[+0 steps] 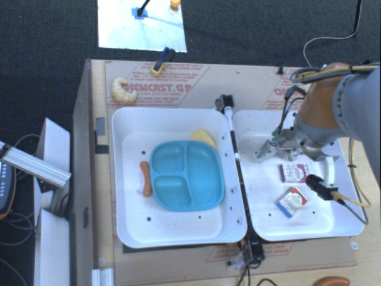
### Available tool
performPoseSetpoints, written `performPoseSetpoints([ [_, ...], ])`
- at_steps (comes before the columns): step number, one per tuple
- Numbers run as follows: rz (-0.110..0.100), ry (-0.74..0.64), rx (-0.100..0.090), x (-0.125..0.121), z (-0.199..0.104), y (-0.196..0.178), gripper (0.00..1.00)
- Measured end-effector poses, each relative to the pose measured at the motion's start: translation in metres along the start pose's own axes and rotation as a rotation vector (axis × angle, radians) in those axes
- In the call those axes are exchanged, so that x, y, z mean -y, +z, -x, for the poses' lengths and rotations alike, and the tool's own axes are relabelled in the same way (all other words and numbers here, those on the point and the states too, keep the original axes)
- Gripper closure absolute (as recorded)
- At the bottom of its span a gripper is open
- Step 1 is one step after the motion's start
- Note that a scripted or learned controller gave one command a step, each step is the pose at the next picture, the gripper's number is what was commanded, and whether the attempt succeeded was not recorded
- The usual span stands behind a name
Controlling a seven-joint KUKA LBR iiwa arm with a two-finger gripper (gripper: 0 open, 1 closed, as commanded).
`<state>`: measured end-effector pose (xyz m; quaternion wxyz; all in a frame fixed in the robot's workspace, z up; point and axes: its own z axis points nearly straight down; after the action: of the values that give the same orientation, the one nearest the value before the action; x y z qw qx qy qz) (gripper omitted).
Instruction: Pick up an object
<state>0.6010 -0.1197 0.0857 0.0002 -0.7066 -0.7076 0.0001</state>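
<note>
Two small flat packets (293,173) and (291,202) are seen on the smooth right bin (262,219). The gripper (275,148) is placed just beside them; the state of its fingers cannot be told.

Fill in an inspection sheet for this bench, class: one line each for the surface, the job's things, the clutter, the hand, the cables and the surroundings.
Surface: brown bench board bearing a left bin and a right bin, both white.
Job's things: blue divided tray, sausage beside it and a yellow piece behind it, all in the left bin; red-and-white packet and small box in the right bin.
Clutter: pale ridged toy and yellow-and-blue tool on the board.
Hand: the hand is low over the right bin; finger state unclear.
Cables: yellow cable looping to the arm.
Surroundings: dark carpet, white sheet.
</note>
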Motion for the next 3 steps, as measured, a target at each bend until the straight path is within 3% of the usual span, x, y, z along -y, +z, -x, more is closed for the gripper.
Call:
performPoseSetpoints([
  [1, 0.001, 0.001, 0.001, 0.041, 0.008, 0.002, 0.00],
  [2, 0.002, 0.001, 0.000, 0.101, -0.011, 0.002, 0.00],
  [3, 0.004, 0.001, 0.003, 0.107, 0.044, -0.052, 0.00],
])
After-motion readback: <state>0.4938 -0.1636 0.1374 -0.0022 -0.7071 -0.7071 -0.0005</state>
